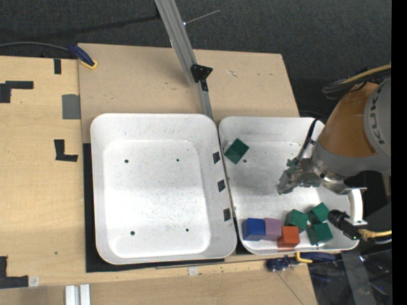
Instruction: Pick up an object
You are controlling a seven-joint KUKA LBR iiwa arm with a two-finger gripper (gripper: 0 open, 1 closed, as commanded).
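hand [287,182] hangs low over the right bin [267,127], mid floor; can't tell if it's open or closed, nothing visibly between the tips. lone green block [236,151] sits up-left of the hand, well apart, clear on all sides. looks like a small rigid cube: light, stiff, not fragile, flat faces, so pinch two opposite faces, yaw matched to its rotated edges. cluster below the hand (blue block [254,228], purple block [273,228], orange block [290,236], more green) is packed tight, harder entry.
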